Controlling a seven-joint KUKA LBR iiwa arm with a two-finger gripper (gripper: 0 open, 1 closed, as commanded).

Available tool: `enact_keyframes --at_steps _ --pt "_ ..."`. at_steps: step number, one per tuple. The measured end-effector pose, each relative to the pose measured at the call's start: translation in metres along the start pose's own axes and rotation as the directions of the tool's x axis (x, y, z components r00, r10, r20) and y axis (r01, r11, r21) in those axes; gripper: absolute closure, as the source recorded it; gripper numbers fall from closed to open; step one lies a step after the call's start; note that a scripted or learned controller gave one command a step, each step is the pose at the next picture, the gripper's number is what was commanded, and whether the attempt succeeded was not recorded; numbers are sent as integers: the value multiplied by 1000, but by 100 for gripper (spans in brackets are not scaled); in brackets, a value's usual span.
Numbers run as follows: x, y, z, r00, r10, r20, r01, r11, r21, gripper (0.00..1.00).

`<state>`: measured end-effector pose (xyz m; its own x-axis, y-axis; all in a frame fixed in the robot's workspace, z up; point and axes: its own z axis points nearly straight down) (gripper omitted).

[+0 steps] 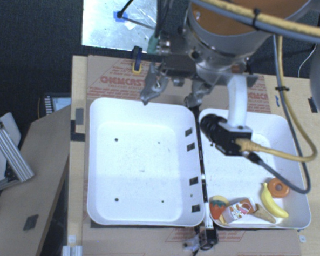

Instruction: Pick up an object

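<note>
My gripper [171, 96] hangs over the far rim of the left bin [98, 202], near the divider between the two bins. Its two fingertips [151, 93] are spread wide apart, open, with nothing between them. The objects lie in the near corner of the right bin [301, 212], well away from the gripper: a yellow banana [273, 202], an orange round fruit [278, 187], a red-and-white packet [237, 209], a red-orange fruit [217, 205] and a small tan cone [264, 214].
A black cylindrical unit [220, 135] on a white bracket hangs from the arm over the right bin's far left part, trailing a yellow cable [282, 155]. Black clips [194, 181] line the divider between the bins. Cardboard lies under both bins.
</note>
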<state>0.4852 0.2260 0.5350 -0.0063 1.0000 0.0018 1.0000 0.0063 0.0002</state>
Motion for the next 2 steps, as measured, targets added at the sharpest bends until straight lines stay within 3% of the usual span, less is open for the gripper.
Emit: enact_keyframes --at_steps 2 --pt "-1 1 0 1000 2 0 -2 1000 -1 0"
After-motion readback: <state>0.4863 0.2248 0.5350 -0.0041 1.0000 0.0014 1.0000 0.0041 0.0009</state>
